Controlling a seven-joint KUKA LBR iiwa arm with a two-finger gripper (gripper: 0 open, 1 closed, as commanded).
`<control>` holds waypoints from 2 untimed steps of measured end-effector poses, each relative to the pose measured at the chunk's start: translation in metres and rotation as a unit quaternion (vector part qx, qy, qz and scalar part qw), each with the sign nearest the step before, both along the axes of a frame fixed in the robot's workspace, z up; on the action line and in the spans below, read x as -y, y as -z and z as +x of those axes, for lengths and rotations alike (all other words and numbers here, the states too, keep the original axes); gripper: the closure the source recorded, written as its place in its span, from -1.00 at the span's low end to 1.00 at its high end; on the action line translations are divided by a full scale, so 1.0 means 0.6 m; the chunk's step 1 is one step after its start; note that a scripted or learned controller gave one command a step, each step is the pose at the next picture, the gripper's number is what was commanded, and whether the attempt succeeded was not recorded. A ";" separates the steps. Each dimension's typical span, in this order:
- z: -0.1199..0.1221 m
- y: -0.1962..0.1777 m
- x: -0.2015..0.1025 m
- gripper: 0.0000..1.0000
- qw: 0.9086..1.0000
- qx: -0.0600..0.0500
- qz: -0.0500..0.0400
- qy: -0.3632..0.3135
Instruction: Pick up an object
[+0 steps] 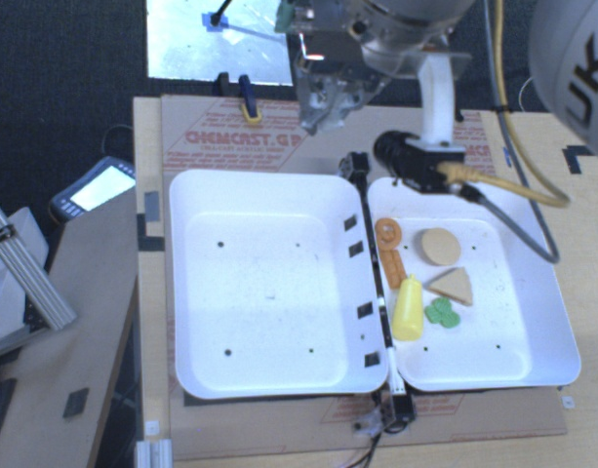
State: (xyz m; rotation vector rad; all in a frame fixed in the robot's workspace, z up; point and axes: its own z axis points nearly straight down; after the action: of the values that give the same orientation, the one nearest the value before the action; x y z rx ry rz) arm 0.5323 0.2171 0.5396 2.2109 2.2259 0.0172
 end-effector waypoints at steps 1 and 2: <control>-0.002 -0.012 0.002 1.00 1.000 -0.003 -0.001 -0.002; 0.103 0.011 -0.029 1.00 1.000 -0.005 -0.003 0.003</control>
State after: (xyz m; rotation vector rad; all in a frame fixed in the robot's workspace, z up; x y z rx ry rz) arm 0.5943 0.2347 0.5328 2.2192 2.2219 0.0008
